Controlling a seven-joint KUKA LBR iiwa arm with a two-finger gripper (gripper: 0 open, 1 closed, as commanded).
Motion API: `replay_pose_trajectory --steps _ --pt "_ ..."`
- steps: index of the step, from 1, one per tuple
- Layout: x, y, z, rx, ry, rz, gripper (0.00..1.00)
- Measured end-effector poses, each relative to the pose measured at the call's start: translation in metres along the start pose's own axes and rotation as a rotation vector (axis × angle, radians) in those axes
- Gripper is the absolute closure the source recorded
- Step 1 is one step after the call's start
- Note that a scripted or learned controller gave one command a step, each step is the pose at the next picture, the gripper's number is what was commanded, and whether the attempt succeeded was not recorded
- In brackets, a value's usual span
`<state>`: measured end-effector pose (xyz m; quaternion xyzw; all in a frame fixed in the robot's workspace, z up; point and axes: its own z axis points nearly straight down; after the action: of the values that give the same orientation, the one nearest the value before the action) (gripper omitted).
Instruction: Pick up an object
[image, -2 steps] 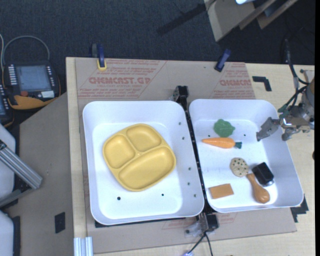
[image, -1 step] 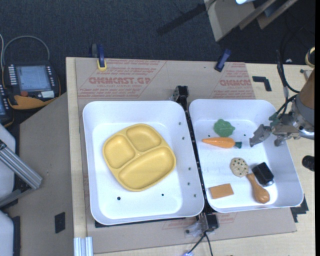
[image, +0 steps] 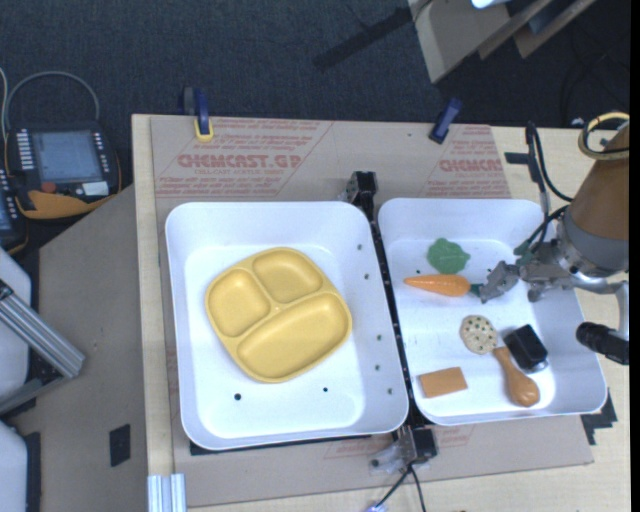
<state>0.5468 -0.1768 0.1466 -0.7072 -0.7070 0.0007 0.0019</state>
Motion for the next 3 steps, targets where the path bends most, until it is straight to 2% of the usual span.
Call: replay_pose_trajectory --steps 1,2,3 --pt "-0.001 0.001 -0.011 -0.004 -0.001 0.0 1.0" --pt "0.001 0.002 -0.052 -0.007 -0.003 0.0 1.0" --pt "0.0 0.004 -0.071 -0.01 -0.003 0.0 1.0"
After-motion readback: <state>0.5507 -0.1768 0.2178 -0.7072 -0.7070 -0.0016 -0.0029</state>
